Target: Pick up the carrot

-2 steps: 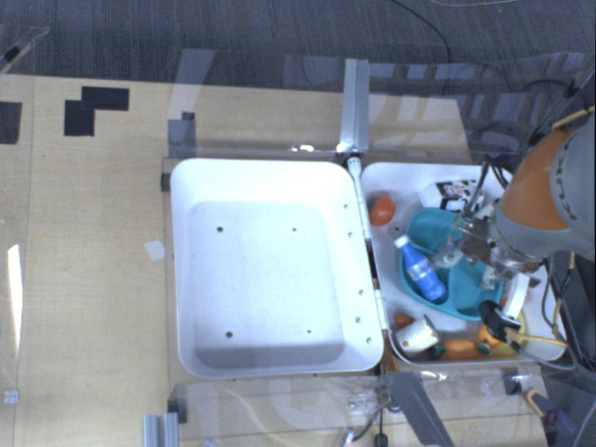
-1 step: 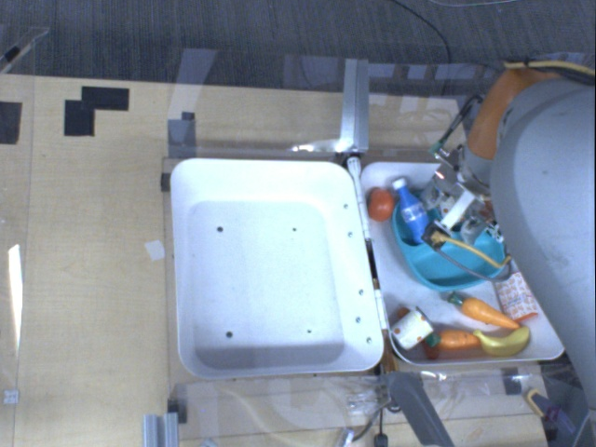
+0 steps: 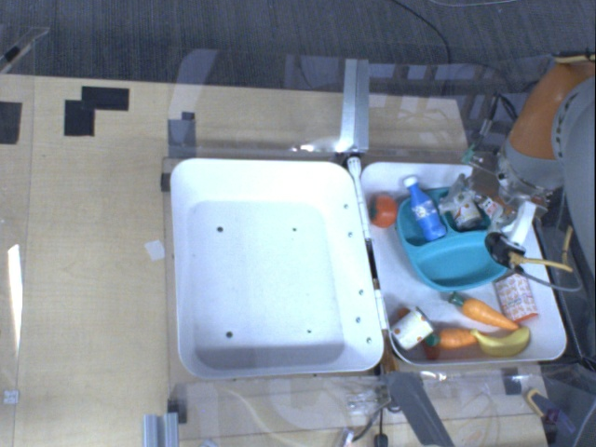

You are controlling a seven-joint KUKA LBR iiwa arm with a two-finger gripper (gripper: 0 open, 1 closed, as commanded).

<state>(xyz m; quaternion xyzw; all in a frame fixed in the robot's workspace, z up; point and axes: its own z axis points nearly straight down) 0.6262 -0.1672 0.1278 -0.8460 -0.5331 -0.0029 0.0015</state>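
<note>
1. While the gripper hovers over the far rim of the blue bowl, whether it has anything in hold cannot be told; the metal parts there merge with clutter.
2. The carrot lies just past the blue bowl's near edge, in the right bin, slanting, with its green stub toward the bowl and its tip beside a small printed packet.
3. A banana lies just beyond the carrot, away from the bowl, apparently touching it; a second orange piece sits beside the banana.
4. To do this step well, the arm likely needs to clear the bowl's rim, come down over the carrot's thicker middle, and close across its width rather than along it.
5. Judged risks: catching the banana or the packet, or mistaking the second orange piece for the target.
6. A blue bottle rests in the bowl; an orange-red object sits just beside the bowl's far-left edge, its kind unclear.
7. What the second orange piece is cannot be made out.
</note>
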